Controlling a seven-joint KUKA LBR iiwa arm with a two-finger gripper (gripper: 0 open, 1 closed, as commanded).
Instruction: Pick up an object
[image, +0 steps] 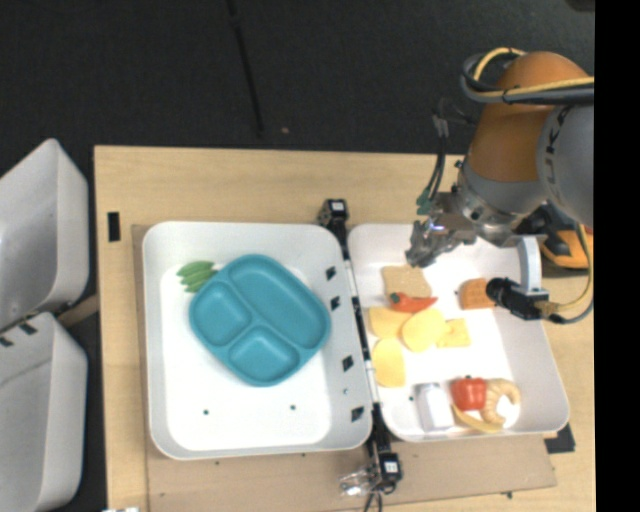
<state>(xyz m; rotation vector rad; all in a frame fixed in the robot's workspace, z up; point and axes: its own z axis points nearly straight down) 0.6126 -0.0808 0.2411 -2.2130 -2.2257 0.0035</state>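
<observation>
Bench (120, 190): holds two white bins side by side.
Left bin (165, 400): blue tray (258, 317), green leaf (197, 272) at its edge.
Right bin (535, 390): toy food, toast (404, 280) nearest the gripper.
Gripper (425, 243): above the bin's far corner; grip impossible to tell.

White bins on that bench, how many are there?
2, side by side. The left bin holds a blue tray and a green item; the right bin holds the food pieces, under the gripper.
</observation>
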